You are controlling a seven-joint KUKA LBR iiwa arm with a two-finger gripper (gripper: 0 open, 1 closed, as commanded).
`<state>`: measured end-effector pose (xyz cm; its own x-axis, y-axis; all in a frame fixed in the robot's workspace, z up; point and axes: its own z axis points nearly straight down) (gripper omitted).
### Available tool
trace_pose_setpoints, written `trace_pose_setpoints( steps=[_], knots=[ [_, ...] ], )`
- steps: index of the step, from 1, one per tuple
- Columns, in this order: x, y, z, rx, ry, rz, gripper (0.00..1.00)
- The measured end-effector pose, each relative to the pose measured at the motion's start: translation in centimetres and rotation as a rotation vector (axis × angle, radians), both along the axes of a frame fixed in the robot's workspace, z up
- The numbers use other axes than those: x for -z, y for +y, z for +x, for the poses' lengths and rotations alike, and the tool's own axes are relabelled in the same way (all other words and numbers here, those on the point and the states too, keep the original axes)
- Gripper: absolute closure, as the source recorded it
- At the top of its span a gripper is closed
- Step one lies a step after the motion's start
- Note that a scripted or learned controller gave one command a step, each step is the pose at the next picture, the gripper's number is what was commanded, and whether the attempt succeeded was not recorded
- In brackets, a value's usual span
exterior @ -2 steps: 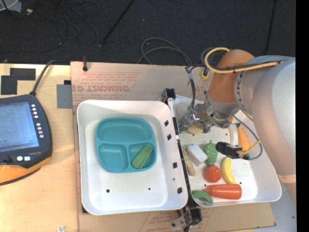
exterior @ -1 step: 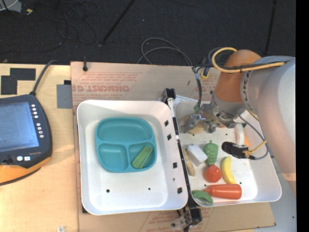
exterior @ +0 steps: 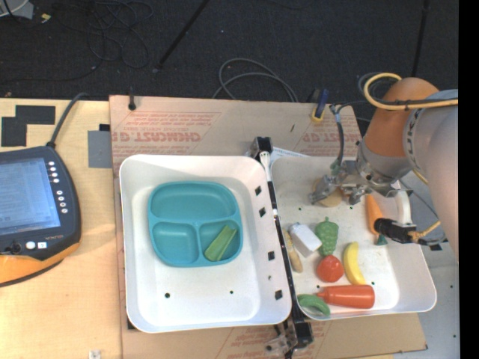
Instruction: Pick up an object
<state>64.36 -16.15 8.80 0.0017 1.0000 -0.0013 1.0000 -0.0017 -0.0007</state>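
Note:
My gripper (exterior: 328, 193) is low over the back part of the right bin (exterior: 419, 298), below the orange band (exterior: 397, 118) of the arm. A small tan object (exterior: 352, 195) lies right beside it; I cannot tell whether they touch. In front of the gripper lie a white block (exterior: 304, 238), a green vegetable (exterior: 327, 235), a red tomato (exterior: 329, 268) and a yellow banana (exterior: 353, 264). An orange carrot (exterior: 373, 210) lies to the gripper's right. A red pepper with a green stem (exterior: 346, 297) rests at the bin's front.
The left bin (exterior: 142, 290) holds a teal divided plate (exterior: 179, 234) with a green piece (exterior: 221, 243) in its right compartment. A black divider rail (exterior: 275, 230) runs between the bins. A tablet pendant (exterior: 34, 204) lies at far left. Cables trail behind the bench.

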Motion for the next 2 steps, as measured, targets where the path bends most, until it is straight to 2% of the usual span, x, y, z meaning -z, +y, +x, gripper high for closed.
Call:
trace_pose_setpoints(
  steps=[1,2],
  knots=[
    [0.1,7.7,0.0,-0.005,0.003,0.003,0.0],
    [0.1,6.3,0.0,-0.001,0.002,0.001,0.0]
  ],
)
